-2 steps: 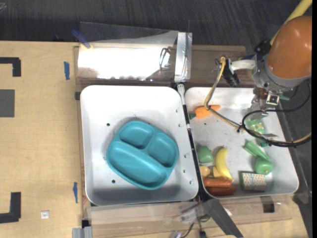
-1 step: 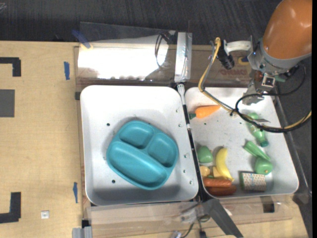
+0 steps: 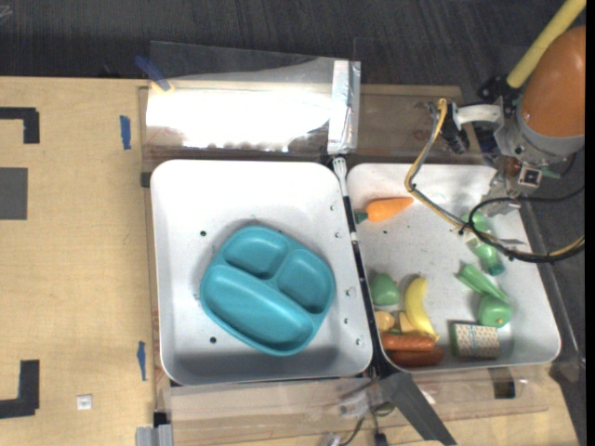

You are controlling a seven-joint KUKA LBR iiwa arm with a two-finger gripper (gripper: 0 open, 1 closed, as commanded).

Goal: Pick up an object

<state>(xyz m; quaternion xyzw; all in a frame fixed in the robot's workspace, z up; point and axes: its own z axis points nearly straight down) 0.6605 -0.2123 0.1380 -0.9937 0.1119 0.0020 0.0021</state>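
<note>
While hanging at two o'clock over the right bin (image 3: 548, 337), gripper (image 3: 514, 177) carrying nothing visible, jaw state impossible to tell; carrot (image 3: 388, 209), banana (image 3: 418, 306) lying unpicked, grasp remaining

Teal plate (image 3: 268, 288) left bin (image 3: 177, 203); toy food right bin (image 3: 437, 203).

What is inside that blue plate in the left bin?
Nothing shows in the blue plate's three compartments. It lies in the left bin. The bin floor under it is covered, so it cannot be seen.
</note>
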